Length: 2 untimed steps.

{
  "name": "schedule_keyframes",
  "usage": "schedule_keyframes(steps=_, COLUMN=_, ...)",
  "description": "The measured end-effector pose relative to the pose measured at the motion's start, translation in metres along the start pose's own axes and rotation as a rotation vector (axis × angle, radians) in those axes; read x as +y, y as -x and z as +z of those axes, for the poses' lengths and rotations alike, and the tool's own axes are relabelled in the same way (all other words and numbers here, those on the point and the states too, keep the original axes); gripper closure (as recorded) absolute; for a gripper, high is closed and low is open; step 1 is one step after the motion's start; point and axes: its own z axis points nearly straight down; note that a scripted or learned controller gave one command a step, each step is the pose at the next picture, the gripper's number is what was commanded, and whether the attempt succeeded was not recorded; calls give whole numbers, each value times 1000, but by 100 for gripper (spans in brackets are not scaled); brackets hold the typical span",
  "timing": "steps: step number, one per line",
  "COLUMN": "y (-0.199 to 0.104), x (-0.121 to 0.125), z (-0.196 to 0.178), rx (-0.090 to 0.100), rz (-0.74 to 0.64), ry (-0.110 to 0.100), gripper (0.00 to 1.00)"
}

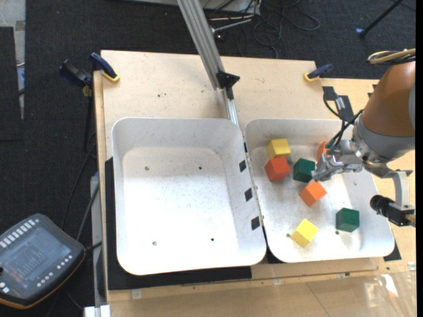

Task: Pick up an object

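Note:
Several small blocks lie in the right bin point(370, 246): a yellow block point(279, 148) at the back, a red block point(277, 168) beside it, a dark green block point(303, 170), an orange block point(312, 192), a second green block point(347, 219) and a second yellow block point(305, 232) near the front. My gripper point(326, 168) reaches in from the right and hangs low over the bin, just right of the dark green block and above the orange one. Behind it a sliver of another orange thing point(320, 150) peeks out.
The left bin point(125, 177) stands beside the right one, with a raised divider between them. A metal pole point(201, 35) slants in from the top to the bins' back edge. Clamps sit at the bench's back corners. A teach pendant point(33, 259) lies at the lower left.

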Motion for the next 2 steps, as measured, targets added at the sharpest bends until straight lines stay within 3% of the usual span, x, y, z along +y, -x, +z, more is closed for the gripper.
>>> schedule_keyframes(steps=1, y=0, x=1, z=-14, rx=1, rz=0, ry=-3, gripper=100)
schedule_keyframes(steps=2, y=-53, x=9, z=-8, rx=4, rz=-6, ry=-6, gripper=100)
